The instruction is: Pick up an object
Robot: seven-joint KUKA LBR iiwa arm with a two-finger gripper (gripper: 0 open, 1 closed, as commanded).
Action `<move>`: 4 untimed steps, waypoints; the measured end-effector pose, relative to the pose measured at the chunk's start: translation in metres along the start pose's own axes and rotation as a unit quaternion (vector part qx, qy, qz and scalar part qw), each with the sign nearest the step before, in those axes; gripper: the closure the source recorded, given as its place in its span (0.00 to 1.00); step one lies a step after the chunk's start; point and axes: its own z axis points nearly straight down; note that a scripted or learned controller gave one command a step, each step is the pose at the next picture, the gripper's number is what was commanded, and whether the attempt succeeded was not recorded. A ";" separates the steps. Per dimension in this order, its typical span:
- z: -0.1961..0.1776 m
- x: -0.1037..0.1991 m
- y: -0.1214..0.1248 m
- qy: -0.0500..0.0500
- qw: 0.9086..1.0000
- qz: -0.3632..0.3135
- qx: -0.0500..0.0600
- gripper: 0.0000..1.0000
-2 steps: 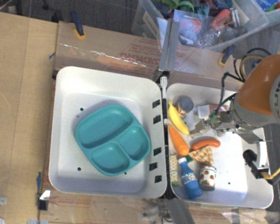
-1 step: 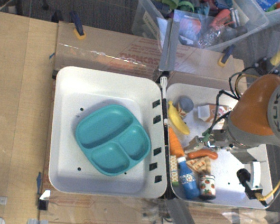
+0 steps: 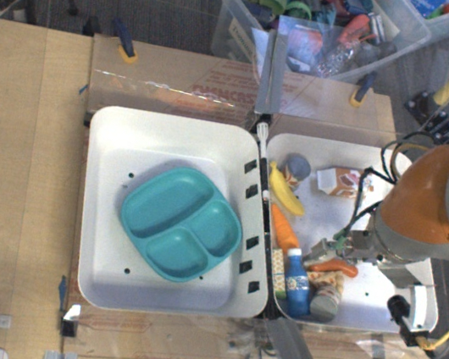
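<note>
The right bin [image 3: 374, 308] holds several small objects. A yellow banana [image 3: 286, 193] lies near its left wall, with an orange carrot-like piece [image 3: 285, 228] below it. A blue bottle [image 3: 295, 285] and a grey can [image 3: 326, 302] lie at the front. A grey round piece [image 3: 297, 167] and a small white and brown carton [image 3: 338, 182] sit at the back. My gripper [image 3: 325, 254] is low over the bin's middle, just above a small orange-red item [image 3: 334, 269]. The arm's orange band [image 3: 424, 201] hides part of the bin's right side.
The left bin [image 3: 101, 221] holds a teal divided plate [image 3: 181, 223]. A black-marked divider [image 3: 254, 214] separates the two bins. A clear tub of mixed toys [image 3: 322, 15] stands behind the bins. Black cables [image 3: 379, 180] hang beside the wrist.
</note>
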 end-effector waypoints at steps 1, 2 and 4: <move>-0.010 -0.003 0.000 -0.003 1.000 0.002 -0.002 1.00; -0.010 -0.003 0.000 -0.003 1.000 0.002 -0.002 0.00; 0.002 -0.008 0.127 -0.001 1.000 -0.007 0.003 0.00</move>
